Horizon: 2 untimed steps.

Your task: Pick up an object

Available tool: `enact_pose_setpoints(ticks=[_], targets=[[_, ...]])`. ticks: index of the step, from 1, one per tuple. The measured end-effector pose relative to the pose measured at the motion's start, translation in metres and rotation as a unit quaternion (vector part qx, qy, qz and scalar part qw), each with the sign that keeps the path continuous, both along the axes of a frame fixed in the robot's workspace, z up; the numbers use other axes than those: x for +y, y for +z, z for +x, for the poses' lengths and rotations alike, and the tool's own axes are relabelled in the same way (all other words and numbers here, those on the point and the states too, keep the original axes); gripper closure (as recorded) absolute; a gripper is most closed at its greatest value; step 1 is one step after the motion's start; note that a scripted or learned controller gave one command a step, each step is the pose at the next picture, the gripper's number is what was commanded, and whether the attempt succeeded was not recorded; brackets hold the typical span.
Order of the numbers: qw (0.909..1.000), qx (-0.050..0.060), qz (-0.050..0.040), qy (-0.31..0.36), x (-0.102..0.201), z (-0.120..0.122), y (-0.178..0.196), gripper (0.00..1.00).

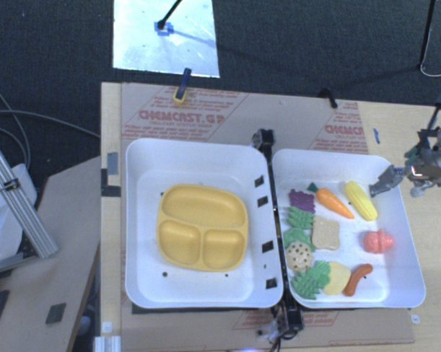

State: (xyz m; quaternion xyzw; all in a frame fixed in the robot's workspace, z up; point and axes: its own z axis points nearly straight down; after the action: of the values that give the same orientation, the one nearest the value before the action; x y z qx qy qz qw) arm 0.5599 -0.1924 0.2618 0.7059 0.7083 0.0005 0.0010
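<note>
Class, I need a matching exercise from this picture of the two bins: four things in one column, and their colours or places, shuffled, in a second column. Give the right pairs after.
Things:
1. carrot
2. divided plate
3. corn cob
4. sausage

Descriptions:
A. yellow, alone in the left bin
B. orange, lying just left of the corn
C. reddish-brown, near the front edge of the right bin
D. yellow, near the back of the right bin, closest to the gripper

Pairs: 1-B, 2-A, 3-D, 4-C
</note>
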Motion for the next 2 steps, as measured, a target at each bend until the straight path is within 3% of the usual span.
enact_pose_setpoints(ticks=[1,2], targets=[[1.0000,0.008,0.0028,-0.003,-0.005,-0.079,-0.127,0.00],[1.0000,0.002,0.0023,0.003,0.073,-0.073,-0.180,0.00]])
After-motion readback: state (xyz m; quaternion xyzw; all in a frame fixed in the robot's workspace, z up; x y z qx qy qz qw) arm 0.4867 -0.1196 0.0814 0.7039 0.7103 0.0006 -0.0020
